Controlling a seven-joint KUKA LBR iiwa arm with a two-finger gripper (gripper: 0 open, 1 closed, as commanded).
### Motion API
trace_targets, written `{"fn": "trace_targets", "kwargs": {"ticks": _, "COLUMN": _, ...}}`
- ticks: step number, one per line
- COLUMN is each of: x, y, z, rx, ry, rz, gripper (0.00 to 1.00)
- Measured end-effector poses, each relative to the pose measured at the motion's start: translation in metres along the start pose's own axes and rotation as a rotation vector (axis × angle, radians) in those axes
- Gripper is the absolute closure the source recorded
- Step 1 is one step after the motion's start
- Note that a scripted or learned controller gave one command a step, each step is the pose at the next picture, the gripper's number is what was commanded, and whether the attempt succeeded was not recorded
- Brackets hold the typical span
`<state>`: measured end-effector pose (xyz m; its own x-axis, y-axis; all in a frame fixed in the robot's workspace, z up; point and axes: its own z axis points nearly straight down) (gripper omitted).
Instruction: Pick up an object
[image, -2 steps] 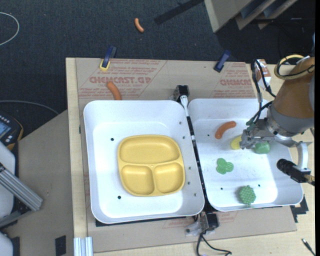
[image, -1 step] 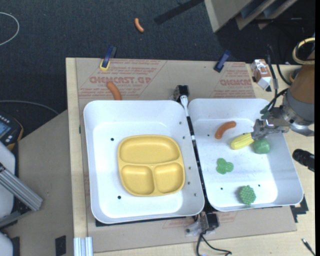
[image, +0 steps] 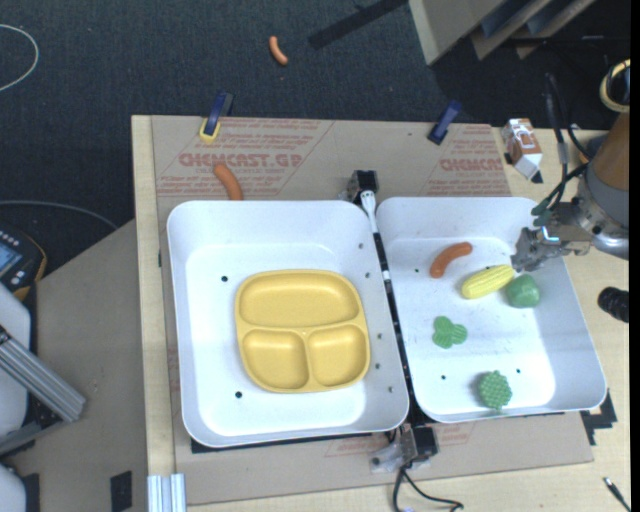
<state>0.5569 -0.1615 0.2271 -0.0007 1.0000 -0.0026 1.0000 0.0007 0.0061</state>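
Two smooth white bins sit side by side on the desk (image: 160, 300). The left bin (image: 200, 250) holds one glossy yellow three-compartment tray (image: 300, 328). The right bin (image: 560, 340) holds five toys: orange sausage (image: 450, 259), ridged yellow corn (image: 487, 281), and three green pieces. The gripper (image: 527, 252) hovers beside the corn's right end near the bin's far-right wall; its state cannot be told.

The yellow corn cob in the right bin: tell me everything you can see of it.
The yellow toy corn cob, smooth and plastic-looking, lies on its side in the right white bin, slanting up to the right. Its right end sits under the claw and beside a green rounded toy, seemingly touching it. An orange toy sausage lies apart, to its left.
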Motion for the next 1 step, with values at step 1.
{"fn": "trace_targets", "kwargs": {"ticks": 1, "x": 0.0463, "y": 0.0214, "z": -0.0093, "rx": 0.002, "ry": 0.002, "rz": -0.004, "gripper": 1.0}}
